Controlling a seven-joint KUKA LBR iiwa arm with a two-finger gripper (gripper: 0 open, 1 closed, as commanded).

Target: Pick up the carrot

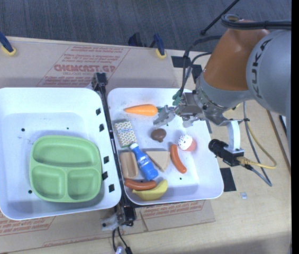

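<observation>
Claw [166, 115] hovers just right of the carrot [141, 110], which lies flat near the top of the right bin [207, 181]; whether it is open cannot be told. Nothing is gripped, so approach looks done; grasp and lift remain.

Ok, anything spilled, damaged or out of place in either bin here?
Nothing stands out. The carrot lies intact in the right bin with the other toy food; the green tray sits flat in the left bin.
</observation>
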